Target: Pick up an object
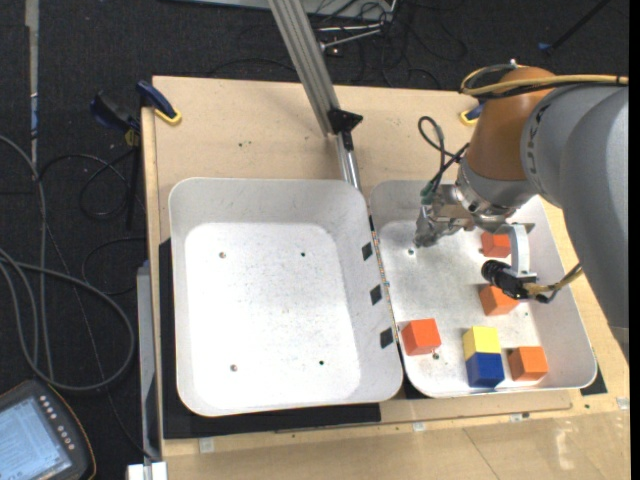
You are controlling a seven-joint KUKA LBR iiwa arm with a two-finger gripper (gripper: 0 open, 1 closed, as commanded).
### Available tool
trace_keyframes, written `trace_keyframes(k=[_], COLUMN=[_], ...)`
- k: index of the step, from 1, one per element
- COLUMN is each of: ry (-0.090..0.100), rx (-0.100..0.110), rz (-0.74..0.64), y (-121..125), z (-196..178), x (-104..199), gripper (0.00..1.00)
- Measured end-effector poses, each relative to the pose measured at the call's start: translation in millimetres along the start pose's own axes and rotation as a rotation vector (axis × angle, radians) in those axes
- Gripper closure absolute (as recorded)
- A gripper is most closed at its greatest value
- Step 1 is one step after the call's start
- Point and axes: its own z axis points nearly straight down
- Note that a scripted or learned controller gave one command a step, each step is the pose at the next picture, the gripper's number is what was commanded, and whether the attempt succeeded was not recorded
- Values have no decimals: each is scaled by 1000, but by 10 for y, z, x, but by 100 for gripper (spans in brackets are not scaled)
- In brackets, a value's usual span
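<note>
The right bin (560, 368) holds several blocks. An orange cube (420, 335) lies near its front left. A yellow block (481, 341) sits against a blue block (485, 369), with another orange block (527, 363) just right of them. Two more orange blocks (497, 298) (495, 244) lie partly hidden under the arm's hardware. My gripper (428, 234) hangs over the bin's far left part, above bare floor, well behind the cubes. Nothing is visible between its fingers.
The left bin (200, 218) stands beside the right one. A slanted metal pole (310, 63) runs from the top of the view down to the gap between the bins. Clamps (160, 103) grip the bench's far left corner. Cables lie on the floor at left.
</note>
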Motion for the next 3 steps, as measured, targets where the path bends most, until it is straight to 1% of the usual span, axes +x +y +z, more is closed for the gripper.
trace_keyframes(k=[1, 2, 3], ry=[-1, -1, 2], rx=[-5, -5, -3], rz=[-3, -3, -9], y=[71, 88, 179], z=[-448, -989, -1137], x=[-13, -15, 489], gripper=[100, 100, 100])
